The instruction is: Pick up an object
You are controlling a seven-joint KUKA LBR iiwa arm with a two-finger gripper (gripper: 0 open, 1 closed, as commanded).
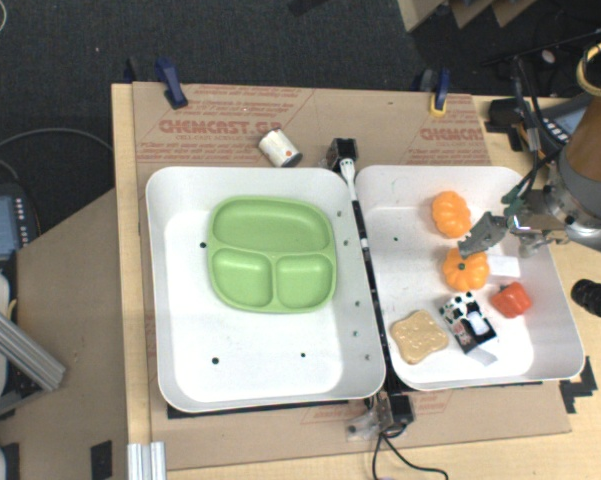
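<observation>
the gripper (487,232) hangs low over the right bin (405,193), just above two orange toy pumpkins (450,212); whether it grips anything, cannot tell. bins rest on a cardboard-topped bench (220,118) over dark floor. the arm (580,183) enters from the right. also one cracker (419,336), one red pepper (512,299), one green divided plate (273,253).

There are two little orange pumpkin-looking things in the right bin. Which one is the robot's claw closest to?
The lower pumpkin, the one with the green stem. The gripper hangs just above it, while the upper pumpkin sits farther off toward the bin's back.
</observation>
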